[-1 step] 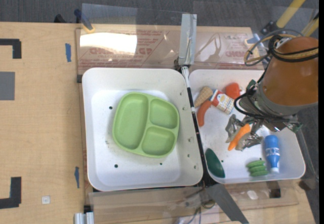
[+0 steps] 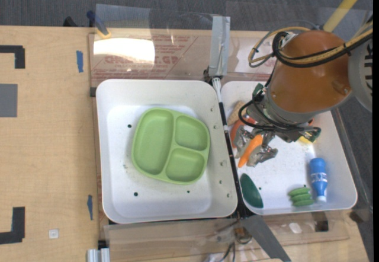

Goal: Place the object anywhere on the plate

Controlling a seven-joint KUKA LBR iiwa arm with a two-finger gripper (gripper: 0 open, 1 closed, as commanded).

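- Right now the arm (image 2: 305,68) hangs low over the right bin (image 2: 343,195), its orange band hiding most of that bin's upper half.
- Below the band, the gripper (image 2: 256,147) points down near the bin's left wall, just beside the divider between the two bins.
- An orange carrot-like piece (image 2: 248,150) sits right at the fingertips, its long axis slanting from upper right down to lower left. It looks to lie between the metal fingers, so I would say they are closed on it, though the clutter of metal there keeps me from being sure how firm the hold is.
- The green plate (image 2: 170,146), with three compartments, rests in the middle of the left bin (image 2: 112,154), well to the left of the gripper and across the divider.
- So the coming move, as I judge it, is a lift and a carry straight leftward over the bin walls, then a release over any compartment.
- The slanting carrot could slip if the grip is only on its tip.
- Other things stay in the right bin: a dark green leaf-shaped piece (image 2: 251,192) near the lower left corner, a light green pod (image 2: 301,196), and a blue bottle (image 2: 318,178) toward the lower right.
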